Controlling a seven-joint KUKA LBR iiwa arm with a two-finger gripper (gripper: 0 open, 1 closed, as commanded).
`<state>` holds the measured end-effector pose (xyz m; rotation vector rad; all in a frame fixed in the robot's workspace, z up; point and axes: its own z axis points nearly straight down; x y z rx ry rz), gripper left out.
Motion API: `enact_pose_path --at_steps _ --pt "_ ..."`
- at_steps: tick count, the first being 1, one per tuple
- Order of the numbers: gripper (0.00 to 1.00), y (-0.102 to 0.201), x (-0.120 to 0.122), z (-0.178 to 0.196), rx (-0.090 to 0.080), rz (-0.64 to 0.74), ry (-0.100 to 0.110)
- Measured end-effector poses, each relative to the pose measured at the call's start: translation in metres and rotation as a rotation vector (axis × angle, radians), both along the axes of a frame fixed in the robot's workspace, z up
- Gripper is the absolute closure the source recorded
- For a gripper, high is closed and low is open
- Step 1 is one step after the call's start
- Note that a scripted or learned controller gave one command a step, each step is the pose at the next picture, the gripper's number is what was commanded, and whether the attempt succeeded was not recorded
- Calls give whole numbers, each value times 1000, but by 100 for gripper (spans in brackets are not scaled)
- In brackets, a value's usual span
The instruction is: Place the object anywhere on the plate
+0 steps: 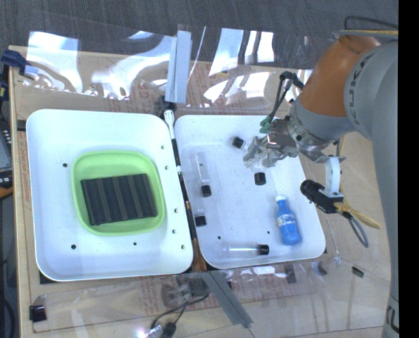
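A green plate [117, 162] with a dark ridged centre sits in the left bin [47, 132]. In the right bin [223, 129] a blue bottle [287, 220] lies near the right wall. My gripper [264, 151] hangs over the upper right part of that bin. One small black block [260, 178] lies just below it, and another black block [237, 143] lies to its left. I see nothing held in the gripper.
A clear tube with a black cap [202, 174] lies at the left of the right bin, with a small black piece [200, 220] below it. Another clear capped tube [246, 248] lies along the front wall. The divider rim [175, 167] separates the bins.
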<state>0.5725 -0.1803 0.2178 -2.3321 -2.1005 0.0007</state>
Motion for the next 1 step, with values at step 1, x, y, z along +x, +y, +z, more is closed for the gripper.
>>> enact_pose_path --at_steps 1 --pt "0 0 0 0 0 0 0"
